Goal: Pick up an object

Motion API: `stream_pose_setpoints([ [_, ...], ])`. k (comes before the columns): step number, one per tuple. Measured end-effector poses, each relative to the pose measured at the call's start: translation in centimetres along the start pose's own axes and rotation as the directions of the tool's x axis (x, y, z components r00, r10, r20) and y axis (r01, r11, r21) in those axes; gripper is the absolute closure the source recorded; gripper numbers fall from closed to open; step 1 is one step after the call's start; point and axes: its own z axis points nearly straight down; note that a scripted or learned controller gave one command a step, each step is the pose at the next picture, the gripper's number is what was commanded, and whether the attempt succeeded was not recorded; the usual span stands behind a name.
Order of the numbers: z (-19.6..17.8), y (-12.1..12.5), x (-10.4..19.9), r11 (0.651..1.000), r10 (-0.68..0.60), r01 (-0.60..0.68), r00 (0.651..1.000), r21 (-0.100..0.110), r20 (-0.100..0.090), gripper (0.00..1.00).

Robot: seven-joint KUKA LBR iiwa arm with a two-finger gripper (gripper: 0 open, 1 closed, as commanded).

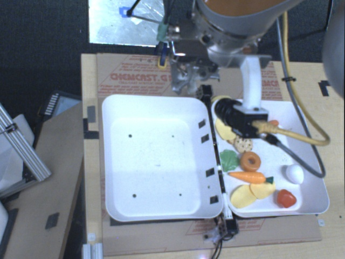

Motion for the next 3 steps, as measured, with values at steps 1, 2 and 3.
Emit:
stream_pose_setpoints([
  [1,-1.1,0.0,0.0,1.000,-0.004,0.004,1.000,-0.002,-0.001,1.00],
  [2,-2.2,0.1,0.0,1.000,-0.007,0.007,1.000,-0.003,-0.002,1.00],
  [3,-3.3,0.1,0.0,1.000,-0.010,0.010,1.000,-0.006,-0.003,1.00],
])
